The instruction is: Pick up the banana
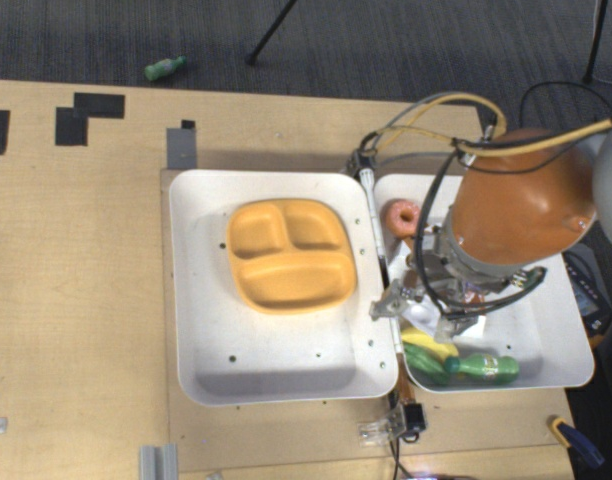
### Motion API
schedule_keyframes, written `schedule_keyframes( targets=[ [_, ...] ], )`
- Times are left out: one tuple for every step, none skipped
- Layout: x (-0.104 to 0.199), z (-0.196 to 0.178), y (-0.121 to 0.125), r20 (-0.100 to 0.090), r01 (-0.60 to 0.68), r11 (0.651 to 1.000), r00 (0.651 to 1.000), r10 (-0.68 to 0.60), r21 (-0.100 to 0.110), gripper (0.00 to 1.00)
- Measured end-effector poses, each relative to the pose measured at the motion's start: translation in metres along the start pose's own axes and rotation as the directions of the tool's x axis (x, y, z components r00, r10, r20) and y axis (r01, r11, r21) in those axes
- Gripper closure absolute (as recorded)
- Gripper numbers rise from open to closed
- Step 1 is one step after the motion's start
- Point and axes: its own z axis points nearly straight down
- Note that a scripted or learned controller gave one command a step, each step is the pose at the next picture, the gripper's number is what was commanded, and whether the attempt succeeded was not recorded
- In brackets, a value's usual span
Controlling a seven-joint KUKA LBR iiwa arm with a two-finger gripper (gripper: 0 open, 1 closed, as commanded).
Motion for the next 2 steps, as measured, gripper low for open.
schedule_keyframes(
  targets=[
    [0.0, 0.0, 0.0, 0.0, 0.0, 1.0, 1.0, 0.0, 0.0, 0.0],
    [0.012, 0.0, 0.009, 0.0, 0.233, 0.973, 0.973, -0.233, -0.001, 0.0]
  ],
)
